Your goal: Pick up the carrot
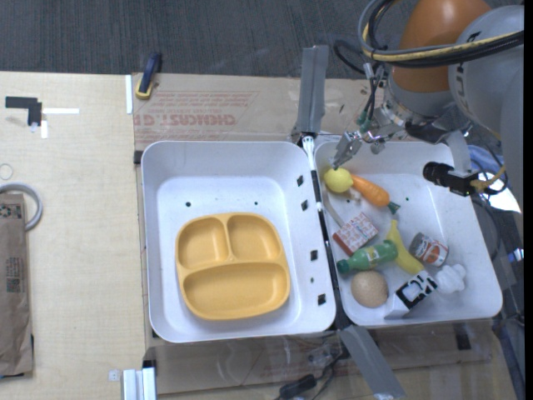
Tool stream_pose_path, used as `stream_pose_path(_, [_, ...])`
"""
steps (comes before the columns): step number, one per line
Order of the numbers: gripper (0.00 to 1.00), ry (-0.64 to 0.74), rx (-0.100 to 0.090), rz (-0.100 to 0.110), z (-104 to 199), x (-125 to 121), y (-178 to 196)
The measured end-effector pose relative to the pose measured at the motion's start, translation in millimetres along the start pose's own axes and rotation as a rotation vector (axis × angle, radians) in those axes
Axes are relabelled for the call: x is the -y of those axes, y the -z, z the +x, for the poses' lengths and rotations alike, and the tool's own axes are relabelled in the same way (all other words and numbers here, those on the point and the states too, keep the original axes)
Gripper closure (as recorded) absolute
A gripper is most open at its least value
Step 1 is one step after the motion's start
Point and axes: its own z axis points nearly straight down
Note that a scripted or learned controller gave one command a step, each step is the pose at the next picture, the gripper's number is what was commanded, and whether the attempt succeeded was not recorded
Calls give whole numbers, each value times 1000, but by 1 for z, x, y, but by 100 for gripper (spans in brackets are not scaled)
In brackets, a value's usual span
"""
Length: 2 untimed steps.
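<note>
A: In the camera view, where does the carrot (371,192) sit relative to the end effector (353,144)?

B: The carrot lies in the right bin (479,265), near its upper-left corner. The end effector hangs above that same corner, at the bin's top rim, so the carrot is just below it in the frame and a little to the right. Nothing is between its fingers. Whether they stand apart or together I cannot tell; the metal parts there are too small and cluttered.

A: And the carrot's long axis?

B: It runs on a slant, from upper left down to lower right, with the green tip at the lower-right end. I'd judge that a grasp would want the fingers set across that slant.

A: What crowds it?

B: A lemon (337,179) touches or nearly touches the carrot's upper-left end, the end nearest the end effector. That looks like the main obstacle. Below the carrot lie a small red-and-white packet (356,231), a banana (403,252) and a green bottle (367,258), near but apart from it. Farther toward the lower right are a can (429,248), a round tan thing (369,288) and a white bottle (450,278).

A: The left bin (158,223)?

B: It holds a yellow divided plate (233,265), well apart from the carrot. Both bins rest on the desk (67,223).
</note>
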Motion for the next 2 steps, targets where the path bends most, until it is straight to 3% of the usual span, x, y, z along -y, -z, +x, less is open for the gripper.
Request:
stream_pose_path(1, [0, -175, -1, 5, -54, 31, -90])
stream_pose_path(2, [100, -175, 0, 2, -56, 31, -80])
